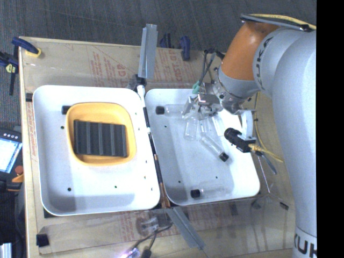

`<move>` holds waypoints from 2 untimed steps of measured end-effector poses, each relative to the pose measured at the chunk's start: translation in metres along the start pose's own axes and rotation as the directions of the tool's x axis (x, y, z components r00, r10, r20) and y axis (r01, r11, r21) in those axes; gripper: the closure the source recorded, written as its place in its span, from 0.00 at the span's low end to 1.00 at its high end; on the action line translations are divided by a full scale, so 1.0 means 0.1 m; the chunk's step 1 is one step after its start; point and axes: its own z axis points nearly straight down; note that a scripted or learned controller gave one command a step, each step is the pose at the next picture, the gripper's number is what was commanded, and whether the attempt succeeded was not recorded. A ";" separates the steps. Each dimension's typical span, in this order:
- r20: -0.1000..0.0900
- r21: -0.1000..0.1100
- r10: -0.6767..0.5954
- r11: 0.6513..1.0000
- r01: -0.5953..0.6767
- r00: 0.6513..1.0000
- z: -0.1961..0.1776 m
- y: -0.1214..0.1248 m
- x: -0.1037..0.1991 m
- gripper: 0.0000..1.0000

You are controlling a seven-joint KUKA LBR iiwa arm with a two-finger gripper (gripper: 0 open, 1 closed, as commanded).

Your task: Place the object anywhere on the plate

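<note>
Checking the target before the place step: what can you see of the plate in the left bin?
The plate is a yellow rounded rectangle with a raised rim, plastic by its look. A dark ribbed panel with four lengthwise ridges fills its centre. It lies flat on the floor of the left bin, toward that bin's far side, with only the bin touching it.

Robotics lab or test workshop, by every sign. Plywood bench (80,63) set on dark carpet (107,4), clamps (184,46) at the far edge and left corner. Two white bins (54,187) side by side, an industrial grey-and-orange arm (279,63) from the right, loose cables (145,241) along the near edge, a small screen (8,155) at far left.
</note>
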 end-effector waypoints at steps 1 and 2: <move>0.001 -0.001 -0.086 0.996 0.086 0.996 0.05 0.37 0.78 1.00; 0.002 0.003 -0.251 0.968 0.251 0.968 0.10 0.28 1.28 1.00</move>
